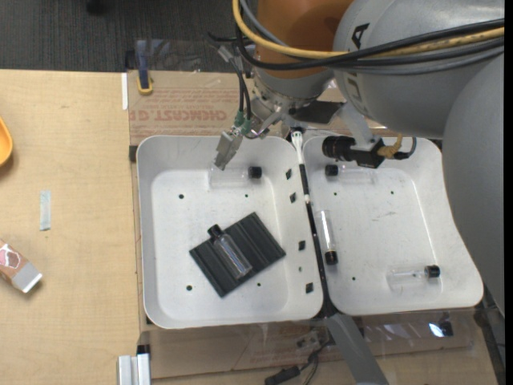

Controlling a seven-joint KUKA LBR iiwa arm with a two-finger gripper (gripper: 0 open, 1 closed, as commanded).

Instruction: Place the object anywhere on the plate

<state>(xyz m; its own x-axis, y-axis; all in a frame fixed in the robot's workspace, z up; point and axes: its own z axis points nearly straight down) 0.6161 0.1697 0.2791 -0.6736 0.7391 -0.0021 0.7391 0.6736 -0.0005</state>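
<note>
A black ridged plate (pixel 240 255) lies tilted in the middle of the left bin (pixel 160 295). A clear vial with a black cap (pixel 227 249) rests on the plate, cap toward the upper left. My gripper (pixel 226 151) hangs over the back of the left bin, well above and behind the plate, pointing down and to the left. Just below its tip, on the bin floor, lies another clear vial with a black cap (pixel 253 172).
The right bin (pixel 449 215) holds three more clear vials: one along the divider (pixel 327 235), one at the back (pixel 331 169), one at the front right (pixel 415 275). The arm's bulk covers the right bin's back. Small items (pixel 20 267) lie on the wooden bench to the left.
</note>
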